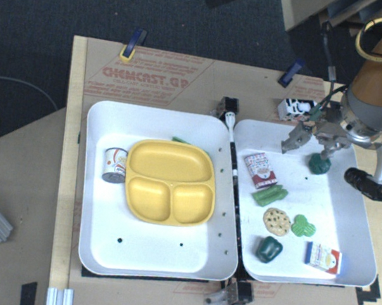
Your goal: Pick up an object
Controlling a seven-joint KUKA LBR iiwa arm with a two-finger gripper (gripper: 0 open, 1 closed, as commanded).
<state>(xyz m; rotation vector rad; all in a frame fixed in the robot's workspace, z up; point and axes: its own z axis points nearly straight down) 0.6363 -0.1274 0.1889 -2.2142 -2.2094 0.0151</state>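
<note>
Overhead, the grey arm with its orange band reaches in from the right and sets its two-finger gripper (315, 140) above the far end of the right shallow white bin (357, 230). Its fingers are spread apart, one slanting down to the left, and nothing sits between them. A small dark green rounded toy (319, 163) lies on the bin floor just beneath the right-hand finger; whether they touch is unclear. Further along the same bin lie a red-and-white printed packet (260, 168), a green pea-pod toy (269, 194), a tan speckled cookie (277, 221), a bright green leafy piece (303, 227), a dark green bell pepper toy (268, 249) and a small red, white and blue carton (322, 257). The left white bin (96, 169) holds a yellow three-compartment plastic plate (171, 181), with a small labelled tin can (114, 165) lying just beside its left edge.
</note>
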